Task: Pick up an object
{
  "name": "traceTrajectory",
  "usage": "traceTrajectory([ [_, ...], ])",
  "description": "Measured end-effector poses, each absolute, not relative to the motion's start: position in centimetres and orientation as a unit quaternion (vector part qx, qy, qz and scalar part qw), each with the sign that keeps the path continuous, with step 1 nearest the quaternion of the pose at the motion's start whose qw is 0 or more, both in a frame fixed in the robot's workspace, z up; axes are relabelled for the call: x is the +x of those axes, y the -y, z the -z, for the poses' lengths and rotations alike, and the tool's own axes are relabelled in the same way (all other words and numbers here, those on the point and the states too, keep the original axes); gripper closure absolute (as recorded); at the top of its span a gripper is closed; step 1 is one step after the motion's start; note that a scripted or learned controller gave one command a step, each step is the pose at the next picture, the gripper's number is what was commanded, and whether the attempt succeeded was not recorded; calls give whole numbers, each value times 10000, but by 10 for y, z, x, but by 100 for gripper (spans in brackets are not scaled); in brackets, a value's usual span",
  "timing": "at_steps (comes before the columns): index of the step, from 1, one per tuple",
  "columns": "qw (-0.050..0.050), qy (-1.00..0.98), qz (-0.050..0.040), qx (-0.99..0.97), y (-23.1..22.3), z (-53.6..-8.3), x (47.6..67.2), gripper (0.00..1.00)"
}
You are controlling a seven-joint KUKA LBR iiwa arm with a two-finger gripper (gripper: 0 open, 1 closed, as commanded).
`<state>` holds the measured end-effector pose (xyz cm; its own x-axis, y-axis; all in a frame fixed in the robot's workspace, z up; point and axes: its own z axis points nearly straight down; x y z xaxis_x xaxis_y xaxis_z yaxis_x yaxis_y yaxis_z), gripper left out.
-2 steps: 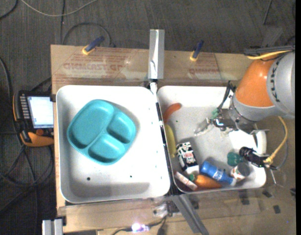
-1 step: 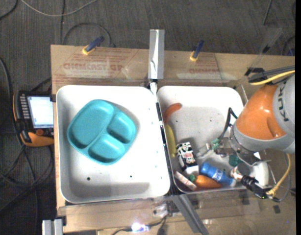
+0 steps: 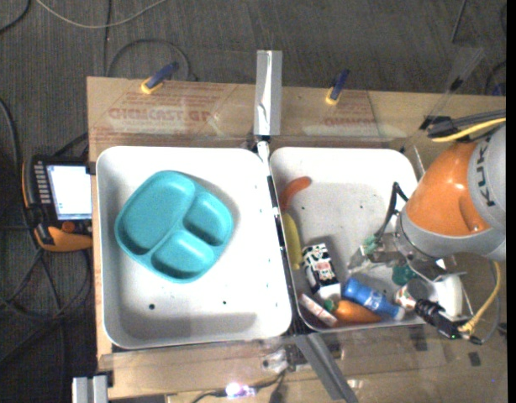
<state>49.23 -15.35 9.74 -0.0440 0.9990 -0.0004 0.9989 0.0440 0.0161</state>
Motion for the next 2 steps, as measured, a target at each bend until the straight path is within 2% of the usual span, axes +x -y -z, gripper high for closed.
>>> traceTrajectory([
  [1, 56, -7225, -57, 6913, 154, -97, 492, 0],
  [2, 25, -7231, -50, 6907, 152, -103, 493, 100],
])
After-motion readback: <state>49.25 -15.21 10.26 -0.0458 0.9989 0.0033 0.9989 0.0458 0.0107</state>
